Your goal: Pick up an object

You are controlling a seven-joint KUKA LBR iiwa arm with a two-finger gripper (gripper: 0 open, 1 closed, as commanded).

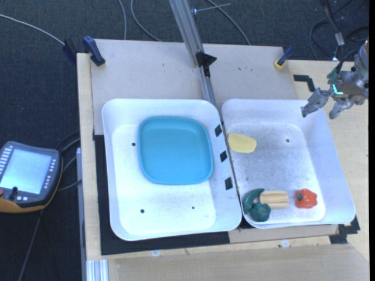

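Tan block (274, 199) lying left-right between green vegetable (256, 205) and red pepper (305, 198), gripper (326, 105) spread, holding nothing

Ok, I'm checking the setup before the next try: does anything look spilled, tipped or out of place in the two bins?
Nothing stands out. The square turquoise plastic plate lies flat in the left white bin. In the right white bin, the yellow toy piece, green toy vegetable, tan block and red toy pepper all rest inside.

No text, label, brand or number can be read; the handheld screen (26, 173) is too blurred.
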